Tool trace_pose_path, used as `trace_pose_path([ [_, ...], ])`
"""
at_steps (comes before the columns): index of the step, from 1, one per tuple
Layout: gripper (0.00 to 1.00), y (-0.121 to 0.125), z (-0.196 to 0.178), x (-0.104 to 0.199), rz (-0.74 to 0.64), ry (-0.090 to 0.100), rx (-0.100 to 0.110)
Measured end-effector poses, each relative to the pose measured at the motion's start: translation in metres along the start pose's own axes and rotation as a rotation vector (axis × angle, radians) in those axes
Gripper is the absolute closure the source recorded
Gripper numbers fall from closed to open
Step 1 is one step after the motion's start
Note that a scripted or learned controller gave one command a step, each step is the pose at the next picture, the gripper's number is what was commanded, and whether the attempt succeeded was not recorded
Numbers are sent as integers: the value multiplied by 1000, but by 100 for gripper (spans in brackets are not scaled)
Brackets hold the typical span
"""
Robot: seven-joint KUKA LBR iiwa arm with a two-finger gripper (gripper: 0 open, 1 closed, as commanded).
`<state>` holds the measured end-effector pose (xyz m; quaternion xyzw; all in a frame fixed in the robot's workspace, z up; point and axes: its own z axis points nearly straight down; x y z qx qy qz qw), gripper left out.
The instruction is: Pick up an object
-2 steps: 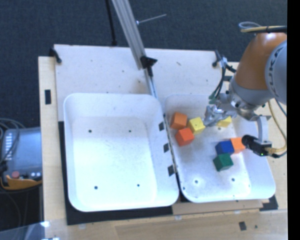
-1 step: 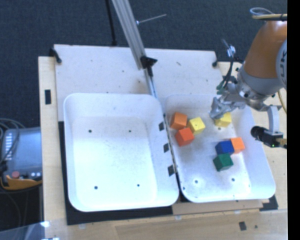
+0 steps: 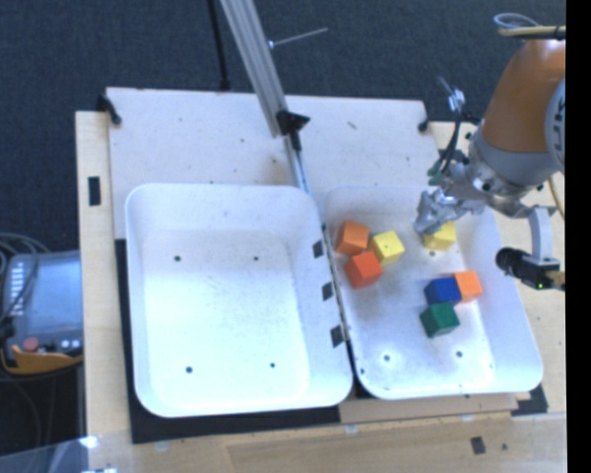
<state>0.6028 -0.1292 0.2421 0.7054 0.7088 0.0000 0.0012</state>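
Note:
The right bin [image 3: 502, 363] holds several coloured cubes. Near its far left corner an orange cube [image 3: 353, 236] sits beside a yellow cube [image 3: 389, 245], with a red-orange cube [image 3: 364, 268] just in front. Nearer the middle lie a blue cube [image 3: 441, 291], a small orange cube [image 3: 469, 284] and a green cube [image 3: 438, 318]. My gripper [image 3: 436, 217] hangs low over the far right part of the bin, directly above another yellow cube [image 3: 440, 236] that peeks out under its fingers. Whether that cube is pinched cannot be seen.
The left bin [image 3: 158, 264] stands beside the right one, their rims meeting at the middle. A slanted metal rail [image 3: 256, 52] rises from the back of the bench. A grey device [image 3: 44, 299] with cables sits off the bench at the left.

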Motion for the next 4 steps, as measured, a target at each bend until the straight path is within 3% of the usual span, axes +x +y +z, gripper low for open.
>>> trace_pose_path([
  [2,100,11,-18,101,-3,3,-2],
  [4,100,29,-10,218,-4,3,0],
])
